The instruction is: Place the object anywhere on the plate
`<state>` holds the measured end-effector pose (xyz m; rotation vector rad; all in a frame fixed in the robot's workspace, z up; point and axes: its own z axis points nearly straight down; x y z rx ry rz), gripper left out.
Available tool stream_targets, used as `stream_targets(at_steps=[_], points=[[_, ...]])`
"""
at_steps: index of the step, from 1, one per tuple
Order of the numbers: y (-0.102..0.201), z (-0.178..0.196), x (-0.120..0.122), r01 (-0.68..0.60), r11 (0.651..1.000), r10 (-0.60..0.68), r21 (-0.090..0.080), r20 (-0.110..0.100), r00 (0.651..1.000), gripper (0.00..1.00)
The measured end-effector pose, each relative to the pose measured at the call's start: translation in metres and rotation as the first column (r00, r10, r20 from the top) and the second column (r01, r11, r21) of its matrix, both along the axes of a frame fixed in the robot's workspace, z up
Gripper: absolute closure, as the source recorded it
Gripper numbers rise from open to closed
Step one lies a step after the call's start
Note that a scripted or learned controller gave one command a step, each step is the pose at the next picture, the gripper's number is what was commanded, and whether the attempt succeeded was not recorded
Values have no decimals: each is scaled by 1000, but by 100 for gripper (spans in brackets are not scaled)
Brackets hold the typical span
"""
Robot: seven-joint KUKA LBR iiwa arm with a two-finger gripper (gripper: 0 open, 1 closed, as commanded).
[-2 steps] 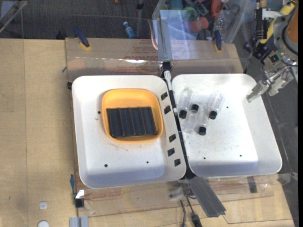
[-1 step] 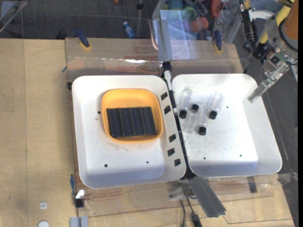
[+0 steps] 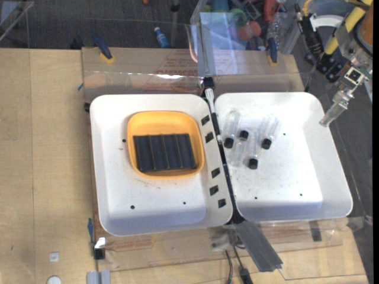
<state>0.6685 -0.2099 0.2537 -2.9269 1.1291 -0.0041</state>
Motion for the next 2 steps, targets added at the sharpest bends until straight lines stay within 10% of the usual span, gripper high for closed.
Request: stream_targets(at_steps=[2], points=[[-9, -14, 0, -515, 857, 515, -1, 1, 857, 0]])
